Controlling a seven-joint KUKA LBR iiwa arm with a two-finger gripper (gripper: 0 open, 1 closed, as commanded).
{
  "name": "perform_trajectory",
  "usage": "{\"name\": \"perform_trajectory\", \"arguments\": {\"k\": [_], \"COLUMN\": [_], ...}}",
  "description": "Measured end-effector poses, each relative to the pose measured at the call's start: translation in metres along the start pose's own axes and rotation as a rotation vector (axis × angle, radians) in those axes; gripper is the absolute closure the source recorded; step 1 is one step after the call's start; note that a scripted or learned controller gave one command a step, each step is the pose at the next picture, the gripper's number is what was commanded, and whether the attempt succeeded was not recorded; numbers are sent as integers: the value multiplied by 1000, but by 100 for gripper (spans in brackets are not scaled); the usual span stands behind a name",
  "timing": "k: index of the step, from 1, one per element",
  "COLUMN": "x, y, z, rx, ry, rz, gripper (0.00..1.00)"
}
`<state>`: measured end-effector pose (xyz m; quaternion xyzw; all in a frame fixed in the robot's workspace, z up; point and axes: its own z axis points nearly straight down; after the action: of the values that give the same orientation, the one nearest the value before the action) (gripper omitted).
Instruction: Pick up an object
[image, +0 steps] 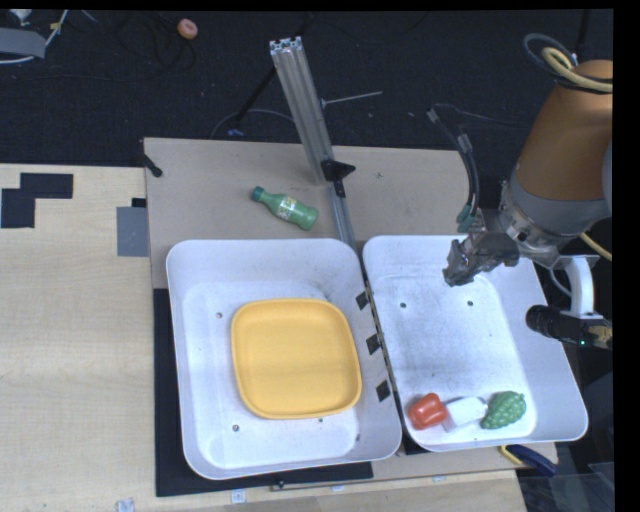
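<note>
A: Where's the gripper (466, 262)?

B: Over the far end of the right bin (545, 345); nothing visibly held, opening unclear.

A: And the things to grab?

B: Red pepper (427, 410), white block (465, 411) and green grapes (503, 409) lie together at the near edge, well apart from it.

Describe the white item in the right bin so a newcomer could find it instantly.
Start at the right bin and go to its near edge, where three small things lie in a row. The white block is the middle one, between a red pepper and a green bumpy piece.
</note>
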<state>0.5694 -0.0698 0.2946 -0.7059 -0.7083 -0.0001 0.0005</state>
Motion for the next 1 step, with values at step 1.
{"name": "perform_trajectory", "arguments": {"k": [1], "x": [39], "y": [11], "z": [12], "rx": [1], "ry": [-1], "rz": [1], "gripper": [100]}}
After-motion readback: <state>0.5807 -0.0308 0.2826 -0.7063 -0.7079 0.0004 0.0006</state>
